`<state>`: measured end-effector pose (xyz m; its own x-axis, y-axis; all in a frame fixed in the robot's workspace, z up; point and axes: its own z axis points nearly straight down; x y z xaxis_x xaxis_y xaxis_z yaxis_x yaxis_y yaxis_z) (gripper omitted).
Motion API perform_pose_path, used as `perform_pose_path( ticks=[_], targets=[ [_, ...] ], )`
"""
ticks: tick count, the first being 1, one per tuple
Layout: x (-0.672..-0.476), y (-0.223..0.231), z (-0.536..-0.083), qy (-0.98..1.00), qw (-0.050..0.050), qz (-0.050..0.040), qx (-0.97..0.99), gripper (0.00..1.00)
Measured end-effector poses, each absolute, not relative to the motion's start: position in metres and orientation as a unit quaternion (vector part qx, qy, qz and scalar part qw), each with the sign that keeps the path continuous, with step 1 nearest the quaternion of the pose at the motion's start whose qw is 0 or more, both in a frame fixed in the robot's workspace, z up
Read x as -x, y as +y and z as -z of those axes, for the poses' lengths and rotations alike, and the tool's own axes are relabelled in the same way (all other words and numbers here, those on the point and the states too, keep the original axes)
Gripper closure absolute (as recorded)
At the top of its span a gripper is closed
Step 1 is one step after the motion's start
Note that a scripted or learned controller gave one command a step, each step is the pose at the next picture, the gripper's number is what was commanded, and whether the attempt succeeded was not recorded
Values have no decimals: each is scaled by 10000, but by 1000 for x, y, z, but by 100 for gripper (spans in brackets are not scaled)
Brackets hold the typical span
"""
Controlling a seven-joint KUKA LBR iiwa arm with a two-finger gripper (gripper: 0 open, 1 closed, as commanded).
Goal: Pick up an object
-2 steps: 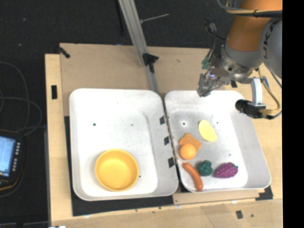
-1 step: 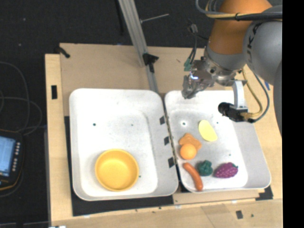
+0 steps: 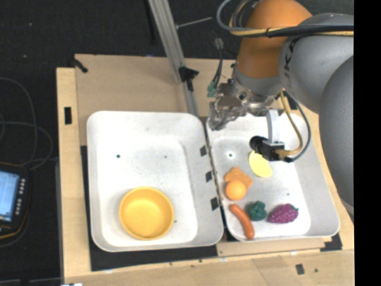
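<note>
The bench (image 3: 137, 70) is a pale wooden board on a dark floor. Two shallow white bins stand on it side by side, with their inner edges touching. The left bin (image 3: 143, 136) and the right bin (image 3: 309, 183) have rounded corners. A grey metal rail (image 3: 169, 40) runs at a slant from the top of the view down to the place between the bins. At the left edge lies a handheld device (image 3: 11, 201) with a lit screen, and a thin cable (image 3: 27, 130) curls above it.
</note>
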<state>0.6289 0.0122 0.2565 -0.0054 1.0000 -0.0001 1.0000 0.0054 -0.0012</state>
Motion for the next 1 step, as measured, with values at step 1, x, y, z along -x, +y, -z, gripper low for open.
perform_pose_path(
  ticks=[1],
  targets=[
    [-622, 64, -259, -7095, 6, 4, 7047, 100]
  ],
)
